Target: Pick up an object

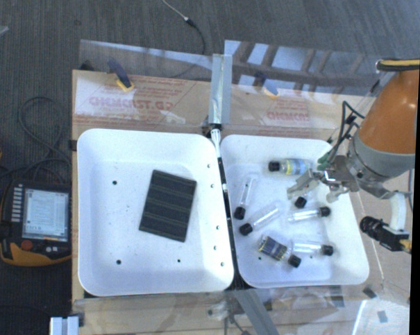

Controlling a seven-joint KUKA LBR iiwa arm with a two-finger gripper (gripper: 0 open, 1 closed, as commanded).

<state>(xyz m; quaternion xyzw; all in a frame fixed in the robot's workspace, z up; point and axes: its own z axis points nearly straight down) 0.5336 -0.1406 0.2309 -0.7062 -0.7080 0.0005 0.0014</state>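
The right bin [344, 270] holds several small clear vials with black caps, among them one [245, 195] near its left wall, one [307, 215] in the middle and one [311, 249] near the front. A small bottle [292, 165] with a black cap and a pale label lies at the back. A dark vial with a blue and yellow label [275, 249] lies at the front. My gripper [315, 184] hangs over the back right of this bin, just above a black-capped vial [300, 200]. Its fingers are spread open with nothing between them.
The left bin [95, 262] holds a black ribbed rectangular block [168, 204]. A metal divider post [219, 94] stands behind the seam between the bins. The arm's orange and grey body [389, 129] looms over the right bin's far right side. A handheld pendant [37, 222] lies left of the bench.
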